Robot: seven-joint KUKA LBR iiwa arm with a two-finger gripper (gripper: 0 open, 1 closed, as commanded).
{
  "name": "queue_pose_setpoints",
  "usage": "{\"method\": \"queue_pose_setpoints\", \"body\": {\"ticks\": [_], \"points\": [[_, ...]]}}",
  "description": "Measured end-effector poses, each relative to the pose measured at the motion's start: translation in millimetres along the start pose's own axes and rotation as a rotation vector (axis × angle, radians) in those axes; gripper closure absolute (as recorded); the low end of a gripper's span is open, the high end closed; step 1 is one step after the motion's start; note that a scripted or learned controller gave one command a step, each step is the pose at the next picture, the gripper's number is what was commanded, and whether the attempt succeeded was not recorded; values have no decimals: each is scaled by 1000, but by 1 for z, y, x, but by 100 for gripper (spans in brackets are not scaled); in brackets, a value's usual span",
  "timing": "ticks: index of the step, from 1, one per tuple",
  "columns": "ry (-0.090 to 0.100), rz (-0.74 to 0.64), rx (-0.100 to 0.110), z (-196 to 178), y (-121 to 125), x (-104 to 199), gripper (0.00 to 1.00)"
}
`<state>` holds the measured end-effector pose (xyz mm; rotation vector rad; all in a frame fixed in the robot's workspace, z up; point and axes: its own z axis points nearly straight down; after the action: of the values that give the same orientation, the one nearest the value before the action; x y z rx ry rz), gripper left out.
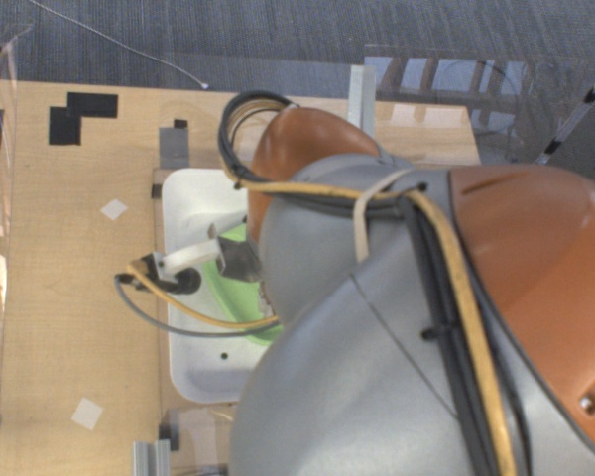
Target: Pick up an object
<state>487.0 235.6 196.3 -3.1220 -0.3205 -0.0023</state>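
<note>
Green was the one colour that marked a candidate object: a flat, bright green item [240, 291] lay in the white bin [193, 201], most of it covered by the grey arm [377, 345] that reached in from the right. Its visible part ran as a slanted strip from the bin's middle toward the near wall, which suggested a long axis along that diagonal, though its full outline was hidden. The gripper [233, 254] sat low over the bin, directly above the strip's upper end, so the object lay just below and slightly nearward of the tool. Whether the tool was open, closed or gripping could not be told. A yellow cable [213, 317] and a grey cable [144, 310] looped out over the bin's left wall.
</note>
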Motion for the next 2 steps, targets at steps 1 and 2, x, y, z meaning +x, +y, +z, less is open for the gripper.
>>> {"method": "queue_pose_setpoints", "body": {"ticks": [1, 2], "points": [[1, -379, -2, -61, 4, 0, 100], [-4, -91, -2, 70, 7, -2, 100]]}}
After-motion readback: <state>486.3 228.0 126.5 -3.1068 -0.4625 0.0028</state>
